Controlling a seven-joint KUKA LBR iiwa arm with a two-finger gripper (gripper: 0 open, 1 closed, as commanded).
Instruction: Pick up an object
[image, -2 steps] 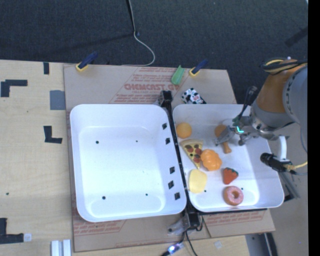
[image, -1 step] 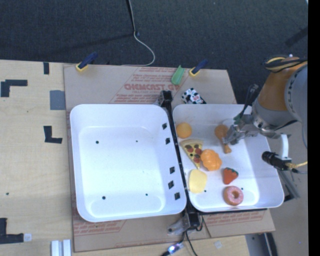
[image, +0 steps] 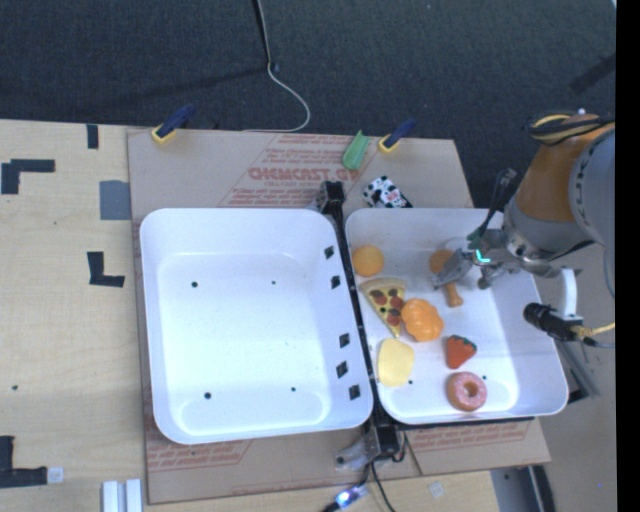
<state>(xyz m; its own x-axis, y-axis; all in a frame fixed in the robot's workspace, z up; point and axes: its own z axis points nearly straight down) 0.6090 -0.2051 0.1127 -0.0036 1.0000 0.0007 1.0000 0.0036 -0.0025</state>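
The right bin (image: 520, 330) holds several toy foods. There is an orange ball (image: 367, 261), a pizza slice (image: 384, 297), an orange pepper (image: 423, 320), a yellow piece (image: 396, 362), a strawberry (image: 459, 351) and a pink donut (image: 466, 391). A small orange piece (image: 443, 264) with a stub below it lies near the bin's back. My gripper (image: 468, 260) is low over the bin, right beside that orange piece on its right side. Whether it touches the piece is unclear.
The left bin (image: 240, 320) sits next to the right one, with a black divider strip (image: 345, 300) between them. A black-and-white spotted object (image: 385, 193) and a green clip (image: 355, 150) lie behind the bins on the cardboard. A cable (image: 285, 85) hangs at the back.
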